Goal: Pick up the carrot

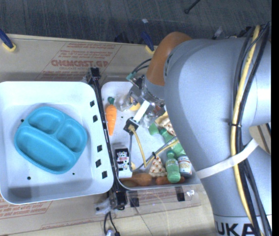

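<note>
We see the carrot [111, 118] lying against the left wall of the right bin [111, 89], green top toward the far end. The gripper [138, 103] hangs just right of it, apart from it; whether its fingers are apart we cannot tell. The left bin [4, 132] holds a blue divided tray [50, 138]. Small bottles [174, 163] cluster near the arm [213, 117]

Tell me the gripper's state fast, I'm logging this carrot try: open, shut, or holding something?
Gripper: cannot be told; it hangs over the right white bin, with the orange toy carrot lying beside it, not visibly gripped.
</note>
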`<action>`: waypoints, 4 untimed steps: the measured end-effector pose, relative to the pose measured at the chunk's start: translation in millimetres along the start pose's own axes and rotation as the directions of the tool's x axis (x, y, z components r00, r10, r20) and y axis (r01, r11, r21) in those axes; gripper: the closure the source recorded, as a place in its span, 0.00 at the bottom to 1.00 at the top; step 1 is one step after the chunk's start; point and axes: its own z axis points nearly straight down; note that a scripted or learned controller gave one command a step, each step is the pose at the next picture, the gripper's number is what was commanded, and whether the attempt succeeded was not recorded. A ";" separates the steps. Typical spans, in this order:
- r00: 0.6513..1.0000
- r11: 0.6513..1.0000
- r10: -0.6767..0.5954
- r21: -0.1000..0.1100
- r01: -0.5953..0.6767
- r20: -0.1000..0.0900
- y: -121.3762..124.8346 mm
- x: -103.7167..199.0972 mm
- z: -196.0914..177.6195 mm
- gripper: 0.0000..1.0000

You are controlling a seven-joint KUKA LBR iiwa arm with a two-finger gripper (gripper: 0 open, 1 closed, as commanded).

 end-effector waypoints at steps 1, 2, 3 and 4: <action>0.844 0.844 0.537 0.004 -0.537 -0.003 3.9 3.6 -0.1 0.00; 0.852 0.852 0.524 0.014 -0.524 0.003 1.0 6.9 -10.0 1.00; 0.848 0.849 0.529 0.003 -0.529 -0.012 -60.1 39.9 -125.5 1.00; 0.846 0.846 0.534 0.003 -0.534 0.002 -124.7 83.9 -105.6 1.00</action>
